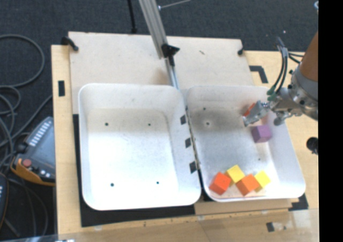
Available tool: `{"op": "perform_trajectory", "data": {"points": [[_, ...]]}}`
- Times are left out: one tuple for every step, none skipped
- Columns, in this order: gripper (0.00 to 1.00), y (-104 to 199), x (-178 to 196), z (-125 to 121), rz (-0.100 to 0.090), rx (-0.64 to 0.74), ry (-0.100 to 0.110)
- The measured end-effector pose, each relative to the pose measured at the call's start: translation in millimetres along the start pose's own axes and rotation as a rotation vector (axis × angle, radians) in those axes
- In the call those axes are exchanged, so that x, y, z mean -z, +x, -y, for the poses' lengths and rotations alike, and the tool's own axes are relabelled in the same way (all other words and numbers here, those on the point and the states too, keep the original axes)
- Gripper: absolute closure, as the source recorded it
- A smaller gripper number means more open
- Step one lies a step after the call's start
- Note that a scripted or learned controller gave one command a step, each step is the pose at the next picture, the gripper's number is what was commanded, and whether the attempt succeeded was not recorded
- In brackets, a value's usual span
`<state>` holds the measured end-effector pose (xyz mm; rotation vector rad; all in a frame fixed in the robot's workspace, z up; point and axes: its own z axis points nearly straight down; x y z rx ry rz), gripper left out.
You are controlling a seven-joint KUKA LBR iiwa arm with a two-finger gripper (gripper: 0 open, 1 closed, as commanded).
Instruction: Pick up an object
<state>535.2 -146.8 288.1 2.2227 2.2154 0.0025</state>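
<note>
- Gripper (256,114) hovering over right bin (284,144); jaws' state: cannot tell.
- Purple cube (261,133) lying just nearward of the jaws.
- Orange piece (249,109) sitting by the jaws.

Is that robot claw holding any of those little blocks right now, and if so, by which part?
It cannot be told. The gripper sits over the right bin, beside a small orange-red piece and above the purple block.

I note white bins (134,144), faintly grey-speckled. Purple block (261,133). Two orange blocks (220,182), two yellow blocks (235,173). Small red-orange piece (250,109), identity unclear. Tan bench (118,58). Grey metallic gripper (252,119). Orange band (311,58) on arm.
</note>
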Motion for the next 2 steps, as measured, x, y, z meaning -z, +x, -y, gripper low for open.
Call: {"op": "perform_trajectory", "data": {"points": [[0.0,-26.9,-159.8,51.7,-0.001,0.0,0.002],[0.0,-59.5,-191.5,-39.5,0.003,0.008,-0.003]]}}
